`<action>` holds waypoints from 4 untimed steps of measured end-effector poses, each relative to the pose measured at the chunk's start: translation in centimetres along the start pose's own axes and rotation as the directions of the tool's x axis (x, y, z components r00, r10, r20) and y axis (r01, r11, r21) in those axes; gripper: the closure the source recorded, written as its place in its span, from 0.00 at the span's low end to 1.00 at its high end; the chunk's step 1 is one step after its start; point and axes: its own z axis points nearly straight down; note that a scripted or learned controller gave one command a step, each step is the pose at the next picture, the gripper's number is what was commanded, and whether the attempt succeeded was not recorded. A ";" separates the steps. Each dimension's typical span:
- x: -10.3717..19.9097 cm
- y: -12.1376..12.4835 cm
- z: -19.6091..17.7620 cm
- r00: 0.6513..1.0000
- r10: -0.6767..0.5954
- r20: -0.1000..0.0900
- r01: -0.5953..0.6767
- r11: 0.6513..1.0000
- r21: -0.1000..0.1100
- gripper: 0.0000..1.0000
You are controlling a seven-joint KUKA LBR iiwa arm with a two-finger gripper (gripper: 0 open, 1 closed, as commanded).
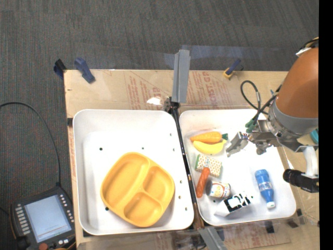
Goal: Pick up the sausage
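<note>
Your two-finger gripper point(237, 144): fingers spread, nothing between them | slim orange-red sausage point(202, 182): below-left of it, apart | right white bin point(289, 191)

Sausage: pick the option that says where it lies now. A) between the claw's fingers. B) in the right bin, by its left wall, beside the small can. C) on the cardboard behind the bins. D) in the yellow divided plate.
B: the sausage lies in the right bin, close to its left wall, with the small can just beside it.
</note>
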 end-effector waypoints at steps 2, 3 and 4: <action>-11.3 -0.3 10.8 0.953 0.304 -0.003 -0.304 0.953 0.000 0.00; -10.4 -4.0 17.1 0.948 0.318 -0.008 -0.318 0.948 0.007 0.00; -10.6 -4.1 16.3 0.946 0.325 -0.008 -0.324 0.946 0.009 1.00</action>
